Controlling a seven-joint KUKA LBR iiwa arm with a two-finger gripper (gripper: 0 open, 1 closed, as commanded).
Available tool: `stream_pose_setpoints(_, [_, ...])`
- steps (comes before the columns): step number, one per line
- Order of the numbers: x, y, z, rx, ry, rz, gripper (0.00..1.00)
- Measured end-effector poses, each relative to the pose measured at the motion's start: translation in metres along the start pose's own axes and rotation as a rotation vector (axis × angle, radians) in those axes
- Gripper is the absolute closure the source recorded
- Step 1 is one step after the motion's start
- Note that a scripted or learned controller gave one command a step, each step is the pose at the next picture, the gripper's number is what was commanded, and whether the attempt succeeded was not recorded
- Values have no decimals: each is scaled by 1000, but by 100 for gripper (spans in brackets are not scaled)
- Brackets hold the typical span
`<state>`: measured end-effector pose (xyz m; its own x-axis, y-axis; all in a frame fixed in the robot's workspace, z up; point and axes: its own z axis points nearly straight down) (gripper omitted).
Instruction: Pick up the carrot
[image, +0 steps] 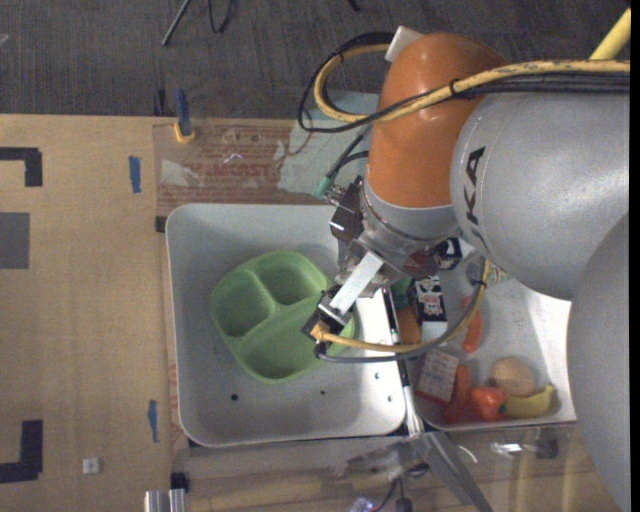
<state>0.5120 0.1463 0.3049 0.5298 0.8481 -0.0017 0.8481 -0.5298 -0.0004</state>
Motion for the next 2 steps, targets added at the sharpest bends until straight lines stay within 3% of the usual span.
stream_pose_setpoints(1, [-57, -4, 86, 4, -2, 107, 100])
stream_pose_setpoints(2, [-57, -4, 77, 5, -3, 106, 100])
